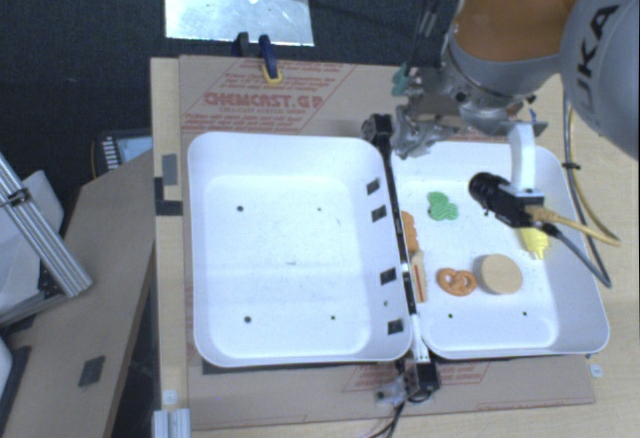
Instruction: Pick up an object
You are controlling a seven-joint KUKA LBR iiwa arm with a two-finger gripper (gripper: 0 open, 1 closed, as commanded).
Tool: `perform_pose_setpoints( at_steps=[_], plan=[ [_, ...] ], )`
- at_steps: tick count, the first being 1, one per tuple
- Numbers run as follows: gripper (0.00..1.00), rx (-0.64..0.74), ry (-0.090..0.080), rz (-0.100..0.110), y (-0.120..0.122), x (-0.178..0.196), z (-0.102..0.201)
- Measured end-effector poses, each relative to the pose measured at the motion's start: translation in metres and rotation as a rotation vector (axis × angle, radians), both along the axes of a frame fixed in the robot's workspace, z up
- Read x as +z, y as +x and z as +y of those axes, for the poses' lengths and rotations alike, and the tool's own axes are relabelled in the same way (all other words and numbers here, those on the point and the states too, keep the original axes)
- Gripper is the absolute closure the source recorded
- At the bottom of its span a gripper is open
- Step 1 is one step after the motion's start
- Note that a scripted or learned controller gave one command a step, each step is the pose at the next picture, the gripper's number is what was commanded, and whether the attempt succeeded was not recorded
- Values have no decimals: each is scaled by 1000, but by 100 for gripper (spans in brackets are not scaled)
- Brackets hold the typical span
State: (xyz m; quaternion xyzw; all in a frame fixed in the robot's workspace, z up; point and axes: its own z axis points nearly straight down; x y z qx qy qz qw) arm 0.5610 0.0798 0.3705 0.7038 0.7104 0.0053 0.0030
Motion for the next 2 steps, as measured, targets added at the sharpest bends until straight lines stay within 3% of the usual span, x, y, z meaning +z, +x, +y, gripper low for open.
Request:
perform_pose_setpoints(
  at_steps=[1,2],
  plan=[
    [100,-3,-1,8,-62,48,6],
    [100,-1,1,-3,-47,171,56]
  ],
)
